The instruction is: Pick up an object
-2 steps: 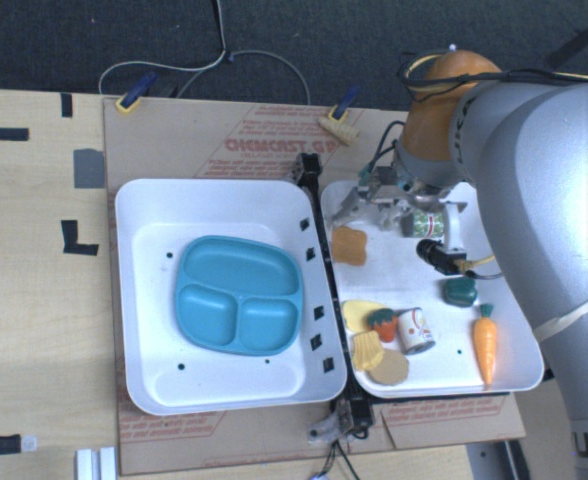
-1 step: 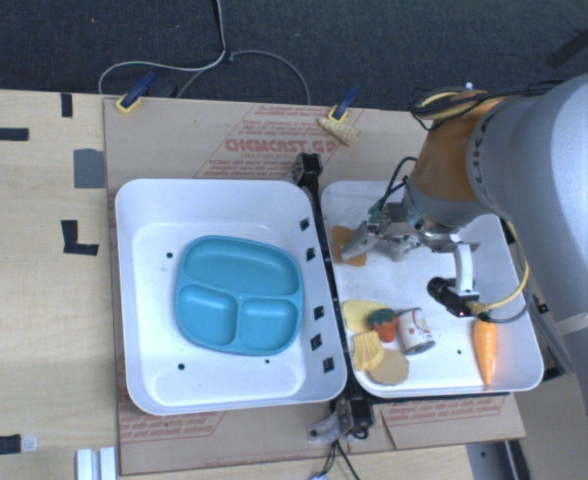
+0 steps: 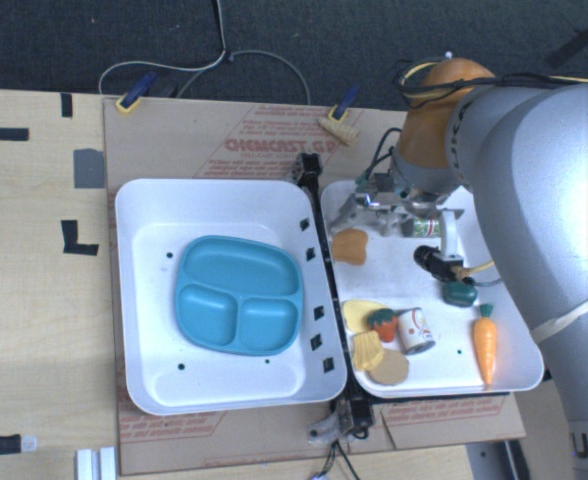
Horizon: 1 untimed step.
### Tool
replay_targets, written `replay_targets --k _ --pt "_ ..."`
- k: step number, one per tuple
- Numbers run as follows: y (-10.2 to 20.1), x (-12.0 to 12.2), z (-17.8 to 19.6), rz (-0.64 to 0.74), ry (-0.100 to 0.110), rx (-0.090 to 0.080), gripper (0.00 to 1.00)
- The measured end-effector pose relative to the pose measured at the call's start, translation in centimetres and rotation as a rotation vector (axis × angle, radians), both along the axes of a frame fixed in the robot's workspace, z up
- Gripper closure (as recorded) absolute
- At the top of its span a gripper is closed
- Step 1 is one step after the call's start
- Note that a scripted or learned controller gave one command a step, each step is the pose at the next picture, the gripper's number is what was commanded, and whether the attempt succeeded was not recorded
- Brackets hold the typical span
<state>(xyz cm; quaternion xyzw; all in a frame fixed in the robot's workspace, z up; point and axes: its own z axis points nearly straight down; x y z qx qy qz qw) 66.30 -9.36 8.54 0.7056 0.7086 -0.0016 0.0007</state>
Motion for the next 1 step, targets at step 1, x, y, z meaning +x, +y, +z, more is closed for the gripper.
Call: replay_targets --k 1 --pt "-0.48 -3.51 0.12 -0.003 -0.005 0.001 0.0"
